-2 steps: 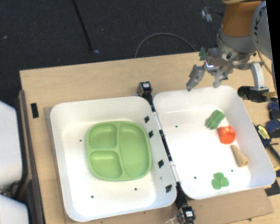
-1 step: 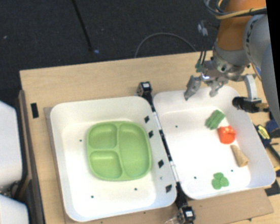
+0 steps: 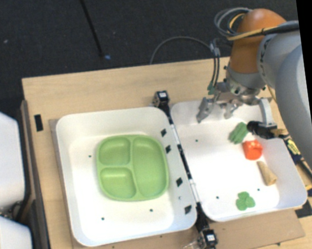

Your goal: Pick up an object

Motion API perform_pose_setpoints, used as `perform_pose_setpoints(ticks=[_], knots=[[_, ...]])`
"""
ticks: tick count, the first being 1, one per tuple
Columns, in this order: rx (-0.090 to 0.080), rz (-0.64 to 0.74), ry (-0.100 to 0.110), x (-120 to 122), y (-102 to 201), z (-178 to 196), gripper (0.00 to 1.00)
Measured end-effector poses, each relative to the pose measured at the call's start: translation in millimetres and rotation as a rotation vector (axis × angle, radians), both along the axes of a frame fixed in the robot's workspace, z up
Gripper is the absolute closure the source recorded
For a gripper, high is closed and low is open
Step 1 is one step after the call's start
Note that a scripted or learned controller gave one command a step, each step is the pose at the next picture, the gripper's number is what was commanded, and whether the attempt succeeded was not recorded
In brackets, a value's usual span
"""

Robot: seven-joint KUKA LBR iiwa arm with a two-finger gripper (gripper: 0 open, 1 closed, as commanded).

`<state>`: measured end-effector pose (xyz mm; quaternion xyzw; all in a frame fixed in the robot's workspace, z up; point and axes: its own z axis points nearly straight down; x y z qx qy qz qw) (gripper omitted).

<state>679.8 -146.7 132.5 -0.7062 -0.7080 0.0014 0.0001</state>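
We see the end effector over the far side of the right bin, its fingers spread with nothing between them. Any loose thing will serve for the task, and all of them lie in this bin, below and to the right of the end effector in the view.

Nearest is a green piece, just beside the end effector. Beyond it lies a red piece, then a tan peg. Farthest off is a green clump by the bin's front wall. That makes four loose things: two green, one red, one tan. The green piece and red piece lie close together; the other two are well apart.

We judge all four to be small, light and fairly stiff, so weight should be no trouble, but slipping may be. The green piece looks the easiest reach, and we would close across its shorter side. The peg is round and may roll, so it is best pinched across its width at mid-length. The red piece looks rounded and could squirt out of a shallow grip.

Well to the left of the end effector, one green plate with three compartments sits in the left bin. So there are two bins on one bench.
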Motion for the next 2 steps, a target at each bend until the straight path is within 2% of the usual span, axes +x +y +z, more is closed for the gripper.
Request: perform_pose_setpoints(ticks=[1,2], knots=[[-0.001,0.001,-0.001,0,-1,-33,0.00],[-0.003,0.002,-0.008,2,-2,-18,1.00]])
